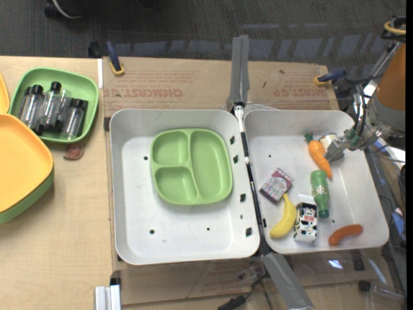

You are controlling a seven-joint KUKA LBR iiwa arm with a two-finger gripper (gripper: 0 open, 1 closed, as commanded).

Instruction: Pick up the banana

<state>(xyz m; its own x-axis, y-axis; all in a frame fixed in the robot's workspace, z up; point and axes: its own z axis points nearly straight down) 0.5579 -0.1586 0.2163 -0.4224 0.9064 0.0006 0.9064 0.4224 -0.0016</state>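
Right bin (258, 173) shows me a curved yellow banana (284, 218); gripper (335, 148) by the carrot (319, 157), grip unreadable.

In the right bin (361, 173) the banana (284, 218) lies near the front, just beside a small black-and-white carton (306, 221), with a green bottle (320, 192), a purple packet (276, 185), a carrot (319, 156) and an orange-red sausage-shaped piece (345, 234) around it. The gripper (335, 148) hangs at the carrot's right side, well apart from the banana. The left bin (129, 192) holds a green divided plate (191, 166), and on the bench to the left sit a green tray of vials (55, 104) and stacked orange plates (22, 166).
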